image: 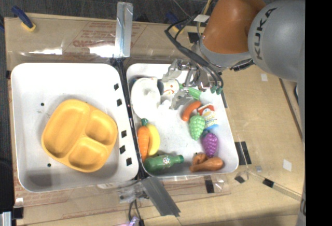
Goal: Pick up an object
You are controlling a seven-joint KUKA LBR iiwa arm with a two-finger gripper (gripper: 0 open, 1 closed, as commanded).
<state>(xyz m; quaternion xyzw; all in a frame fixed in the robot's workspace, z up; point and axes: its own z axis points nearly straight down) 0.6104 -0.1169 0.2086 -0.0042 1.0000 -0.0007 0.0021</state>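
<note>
The gripper (182, 84) hangs low in the right bin (231, 139), at its far end, just above the toy food; whether its fingers are parted or clenched cannot be told. Approach step: next, it must close on one piece, perhaps the carrot (190, 110).

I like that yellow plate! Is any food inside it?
No food shows inside the yellow plate; its three hollows look bare. It lies alone in the left bin. The bin floor beneath the plate is covered, so that part stays unseen.

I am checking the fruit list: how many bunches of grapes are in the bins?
2, both in the right bin, near its right wall: green grapes and, just below them, purple grapes. The gripper may hide more.
</note>
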